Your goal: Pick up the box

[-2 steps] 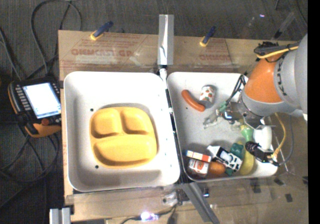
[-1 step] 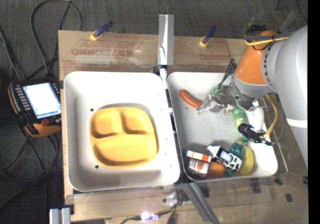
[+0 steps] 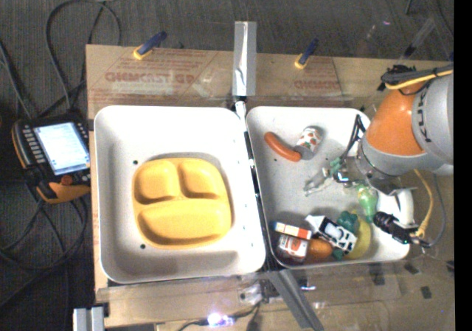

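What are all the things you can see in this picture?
Left bin: 1, white, left side of bench.
Right bin: 1, white, right side of bench.
Tray: 1, yellow, three sections, in the left bin.
Sausage: 1, red-orange, right bin, far side.
Small ball: 1, white with red and green, beside the sausage.
Box: 1, white and orange, right bin, near edge.
Banana: 1, yellow, near right corner.
Handheld screen: 1, black, left of the bench.
Clamps: 2, blue and yellow, far edge.
Gripper: 1, metal, over the right bin.
Arm: 1, grey and orange, right.

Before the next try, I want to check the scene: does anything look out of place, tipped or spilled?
Nothing is spilled or broken. In the right bin, the box, a toy car and other items lie heaped against the near wall, the box partly overlapped. The yellow tray lies flat in the left bin.
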Robot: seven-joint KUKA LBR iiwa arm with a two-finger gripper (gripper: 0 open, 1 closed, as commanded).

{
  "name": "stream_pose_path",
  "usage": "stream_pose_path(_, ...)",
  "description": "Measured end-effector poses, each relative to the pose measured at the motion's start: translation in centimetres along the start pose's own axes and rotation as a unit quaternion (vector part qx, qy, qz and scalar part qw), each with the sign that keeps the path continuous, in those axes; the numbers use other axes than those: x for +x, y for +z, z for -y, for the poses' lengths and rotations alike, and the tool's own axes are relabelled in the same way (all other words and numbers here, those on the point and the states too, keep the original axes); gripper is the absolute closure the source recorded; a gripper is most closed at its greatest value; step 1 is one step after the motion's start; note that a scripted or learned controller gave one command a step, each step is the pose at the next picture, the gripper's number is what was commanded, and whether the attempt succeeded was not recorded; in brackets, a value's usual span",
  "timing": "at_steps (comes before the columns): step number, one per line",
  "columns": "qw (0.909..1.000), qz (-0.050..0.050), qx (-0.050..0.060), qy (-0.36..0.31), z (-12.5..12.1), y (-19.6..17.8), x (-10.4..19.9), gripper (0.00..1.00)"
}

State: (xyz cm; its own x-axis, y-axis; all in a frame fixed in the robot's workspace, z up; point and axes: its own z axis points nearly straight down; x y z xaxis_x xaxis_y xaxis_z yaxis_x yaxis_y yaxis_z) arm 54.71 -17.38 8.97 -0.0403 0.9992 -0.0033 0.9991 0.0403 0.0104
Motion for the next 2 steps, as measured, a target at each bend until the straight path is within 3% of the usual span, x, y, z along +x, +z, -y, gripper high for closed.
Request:
stream_pose_path(1,1.0,0.0,-0.001,0.0,-0.1,-1.0,0.0,1.0)
stream_pose_path(2,0.9999,0.002,-0.002,0.012,-2.5,-0.2,5.0,1.0)
